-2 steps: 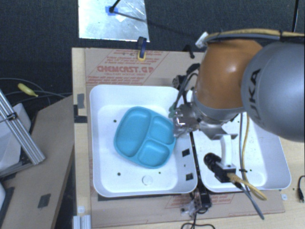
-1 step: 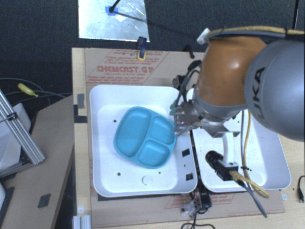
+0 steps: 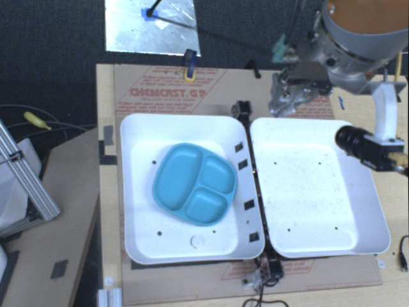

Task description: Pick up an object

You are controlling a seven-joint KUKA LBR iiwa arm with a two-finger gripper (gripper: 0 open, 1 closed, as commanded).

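Plate (image 3: 195, 183): blue, 3 compartments, lies flat in left bin (image 3: 137, 139), well down-left of gripper (image 3: 289, 98). Gripper hangs above the back rim of right bin (image 3: 319, 235), near the divider; grip state cannot be told, nothing visibly held. Plate's long axis runs diagonally, upper-left to lower-right. Next move, judged: travel left across divider, then descend.

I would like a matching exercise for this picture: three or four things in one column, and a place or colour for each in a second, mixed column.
Things:
1. blue divided plate
2. gripper
3. silver sheet
4. orange band

Descriptions:
A. on the arm, top right
B. in the left bin
C. on the dark floor, beyond the bench
D. above the far edge of the right bin

Pairs: 1-B, 2-D, 3-C, 4-A
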